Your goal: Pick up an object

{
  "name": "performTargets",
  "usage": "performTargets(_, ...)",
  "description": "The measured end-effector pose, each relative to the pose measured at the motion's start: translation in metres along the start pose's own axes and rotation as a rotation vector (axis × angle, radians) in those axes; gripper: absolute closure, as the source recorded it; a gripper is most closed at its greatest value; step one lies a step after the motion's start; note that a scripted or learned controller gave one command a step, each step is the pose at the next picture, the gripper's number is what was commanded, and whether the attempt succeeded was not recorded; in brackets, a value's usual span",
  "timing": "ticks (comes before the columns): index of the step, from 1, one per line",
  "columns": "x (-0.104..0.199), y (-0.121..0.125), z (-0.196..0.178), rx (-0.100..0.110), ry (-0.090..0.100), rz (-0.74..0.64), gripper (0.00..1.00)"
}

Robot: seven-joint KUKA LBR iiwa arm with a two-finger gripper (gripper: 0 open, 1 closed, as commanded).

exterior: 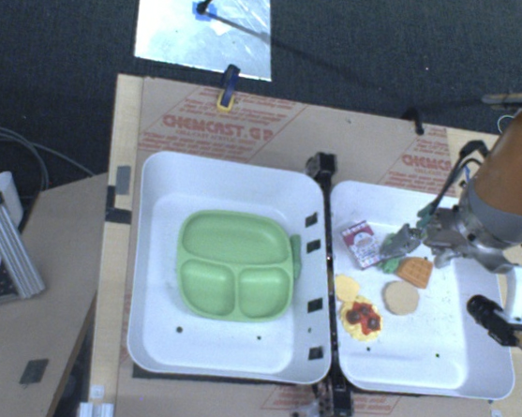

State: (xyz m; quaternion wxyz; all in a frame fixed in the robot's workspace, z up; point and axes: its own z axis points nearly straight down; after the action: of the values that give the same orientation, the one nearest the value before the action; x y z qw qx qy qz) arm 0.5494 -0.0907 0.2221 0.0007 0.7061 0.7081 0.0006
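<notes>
Toy foods (379,288) in right bin (477,371); green divided plate (235,266) in left bin (147,330); jaws state unclear.

Arm (520,178): grey casing, broad orange band above wrist
Cable: thin black lead along the wrist
Gripper (398,243): grey metal

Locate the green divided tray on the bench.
The green divided tray lies in the left white bin, about its middle, across the divider from the right bin holding the toy food.
</notes>
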Motion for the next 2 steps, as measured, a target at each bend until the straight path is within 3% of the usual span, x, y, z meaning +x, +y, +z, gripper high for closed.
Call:
performTargets(1, -0.056, 0.048, 0.056, -0.002, -0.003, 0.003, 0.0)
performTargets(2, -0.077, 0.039, 0.142, 0.005, 0.0, 0.004, 0.0)
